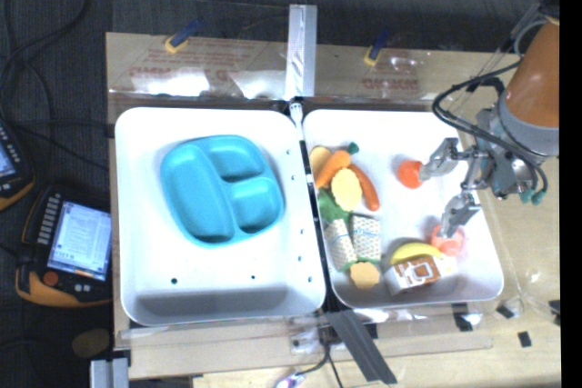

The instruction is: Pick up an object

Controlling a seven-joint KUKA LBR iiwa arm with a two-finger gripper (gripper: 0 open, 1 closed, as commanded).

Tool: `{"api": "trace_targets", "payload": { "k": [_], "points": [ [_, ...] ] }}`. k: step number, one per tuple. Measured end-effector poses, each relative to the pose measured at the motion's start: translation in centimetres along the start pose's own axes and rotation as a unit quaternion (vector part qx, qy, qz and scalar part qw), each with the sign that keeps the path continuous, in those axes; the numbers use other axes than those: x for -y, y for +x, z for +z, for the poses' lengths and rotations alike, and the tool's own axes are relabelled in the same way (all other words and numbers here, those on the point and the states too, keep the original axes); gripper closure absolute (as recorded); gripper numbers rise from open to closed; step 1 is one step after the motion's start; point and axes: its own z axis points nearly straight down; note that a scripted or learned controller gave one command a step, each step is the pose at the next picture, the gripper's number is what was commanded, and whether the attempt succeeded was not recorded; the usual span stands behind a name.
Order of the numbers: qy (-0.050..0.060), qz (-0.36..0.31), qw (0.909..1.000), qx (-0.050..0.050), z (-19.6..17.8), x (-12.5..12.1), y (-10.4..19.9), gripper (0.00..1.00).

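Observation:
My gripper [450, 186] hangs over the right side of the right bin [400, 124], open, with its two fingers spread wide and nothing between them. One finger [443, 157] is just right of a small red-orange piece [410, 173]. The other finger [457, 213] is directly above a pink piece [448, 242] near the bin's right wall. Toy food is piled along the bin's left side: a carrot [331, 164], a yellow round piece [346, 188], an orange-red pepper [366, 187] and white patterned packets [353, 237]. A banana [414, 250] and a brown carton [416, 272] lie at the front.
The left bin [136, 286] holds a blue divided tray [221, 186]. A raised divider [307, 195] separates the two bins. Black cables [464, 95] loop from the arm above the right bin's far corner. A handheld pendant [68, 241] sits off the bench at left.

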Motion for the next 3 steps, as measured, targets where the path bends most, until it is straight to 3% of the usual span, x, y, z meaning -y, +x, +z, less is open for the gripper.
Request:
{"api": "trace_targets", "payload": {
  "k": [1, 2, 3],
  "points": [
    [0.000, 0.117, 0.9931, 0.002, 15.6, -4.8, -4.8, 0.00],
    [-0.002, 0.098, 0.9951, 0.007, 17.1, -4.4, -4.6, 0.00],
    [0.000, 0.067, 0.9978, 0.003, 8.1, -5.6, -14.4, 0.00]
  ]
}}
